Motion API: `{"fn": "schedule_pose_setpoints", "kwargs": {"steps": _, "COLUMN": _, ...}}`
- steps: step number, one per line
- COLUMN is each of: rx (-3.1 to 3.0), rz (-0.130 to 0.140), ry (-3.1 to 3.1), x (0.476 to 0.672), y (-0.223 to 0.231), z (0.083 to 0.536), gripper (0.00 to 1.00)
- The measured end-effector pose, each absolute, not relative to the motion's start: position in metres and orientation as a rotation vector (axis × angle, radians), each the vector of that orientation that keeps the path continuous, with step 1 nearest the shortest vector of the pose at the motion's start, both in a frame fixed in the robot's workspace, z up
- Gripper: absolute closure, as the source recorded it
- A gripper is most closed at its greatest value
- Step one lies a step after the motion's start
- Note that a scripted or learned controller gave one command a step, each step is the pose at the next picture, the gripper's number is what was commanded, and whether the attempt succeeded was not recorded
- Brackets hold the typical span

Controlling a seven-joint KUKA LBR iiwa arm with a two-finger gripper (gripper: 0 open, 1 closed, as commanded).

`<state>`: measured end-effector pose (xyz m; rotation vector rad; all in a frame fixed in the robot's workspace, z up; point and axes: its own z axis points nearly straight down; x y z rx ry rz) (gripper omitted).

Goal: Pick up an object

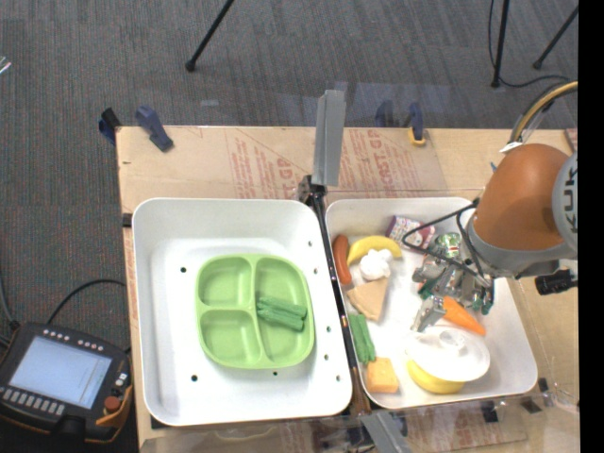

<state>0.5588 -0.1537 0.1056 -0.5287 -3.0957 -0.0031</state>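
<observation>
The gripper (436,302), fingers parted and holding nothing, hovers just left of the toy carrot (462,316), which lies slanting down-right.

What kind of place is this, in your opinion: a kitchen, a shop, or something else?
Most likely a robotics lab. A grey arm with an orange band reaches over two shallow white bins holding toy food, a handheld control pendant with a screen lies on the carpet, and tripod legs stand behind.

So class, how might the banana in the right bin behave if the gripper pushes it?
The banana is curved and looks smooth, so it would probably pivot or slide rather than roll. It looks like a light plastic toy, likely stiff. The white item touching it would probably shift too.
</observation>
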Motion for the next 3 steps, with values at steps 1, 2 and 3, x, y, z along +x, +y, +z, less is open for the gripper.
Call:
{"fn": "schedule_pose_setpoints", "kwargs": {"steps": 1, "rx": -0.657, "rz": -0.003, "ry": -3.095, "x": 0.484, "y": -0.183, "z": 0.095, "gripper": 0.0}}
{"fn": "schedule_pose_setpoints", "kwargs": {"steps": 2, "rx": -0.515, "rz": -0.002, "ry": -3.11, "x": 0.553, "y": -0.144, "z": 0.092, "gripper": 0.0}}
{"fn": "schedule_pose_setpoints", "kwargs": {"steps": 3, "rx": -0.498, "rz": -0.002, "ry": -3.113, "x": 0.608, "y": -0.084, "z": 0.092, "gripper": 0.0}}
